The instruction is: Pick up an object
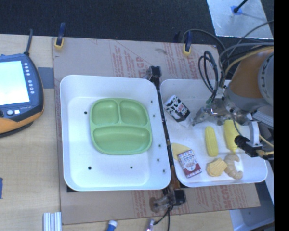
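In the right bin (260, 177) lie several small objects. A black-and-white carton (176, 108) sits at its far left. Two yellow corn cobs (211, 141) (230, 134) lie side by side in the middle. A yellow wedge (178, 149) and a red box (189, 162) rest near the front left, with a yellow crinkled piece (216, 167) and a tan croissant (234, 166) at the front. My gripper (207, 114) hangs low over the bin, just above the cobs and right of the carton. Nothing shows in its grasp.
The left bin (72, 167) holds a green divided plate (120, 126). A tablet-like controller (12, 93) lies on the bench at the far left. Cables (209, 66) loop behind the right bin. Clamps (59, 41) hold the board's back edge.
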Robot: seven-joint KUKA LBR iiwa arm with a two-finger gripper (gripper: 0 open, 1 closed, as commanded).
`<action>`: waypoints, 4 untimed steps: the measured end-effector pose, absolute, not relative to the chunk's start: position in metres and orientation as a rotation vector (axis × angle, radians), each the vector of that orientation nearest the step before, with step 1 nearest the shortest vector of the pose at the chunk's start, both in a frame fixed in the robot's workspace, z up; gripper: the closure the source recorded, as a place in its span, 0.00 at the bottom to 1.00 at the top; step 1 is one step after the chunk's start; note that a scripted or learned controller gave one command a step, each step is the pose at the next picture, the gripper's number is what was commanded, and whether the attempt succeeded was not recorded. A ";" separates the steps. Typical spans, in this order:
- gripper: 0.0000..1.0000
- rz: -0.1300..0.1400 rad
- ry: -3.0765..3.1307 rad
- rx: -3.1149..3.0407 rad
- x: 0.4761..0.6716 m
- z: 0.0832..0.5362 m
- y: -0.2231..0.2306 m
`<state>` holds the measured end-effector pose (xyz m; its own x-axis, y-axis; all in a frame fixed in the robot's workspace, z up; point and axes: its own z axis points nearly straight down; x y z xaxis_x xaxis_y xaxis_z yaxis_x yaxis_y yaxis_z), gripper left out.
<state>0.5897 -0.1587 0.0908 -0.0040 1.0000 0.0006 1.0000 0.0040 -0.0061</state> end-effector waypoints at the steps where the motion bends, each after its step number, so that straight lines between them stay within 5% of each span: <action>1: 0.00 0.005 -2.224 -2.215 0.543 0.092 -0.145; 2: 1.00 0.007 -2.228 -2.213 0.544 0.102 -0.147; 4: 1.00 -0.001 -2.227 -2.215 0.484 0.248 -0.033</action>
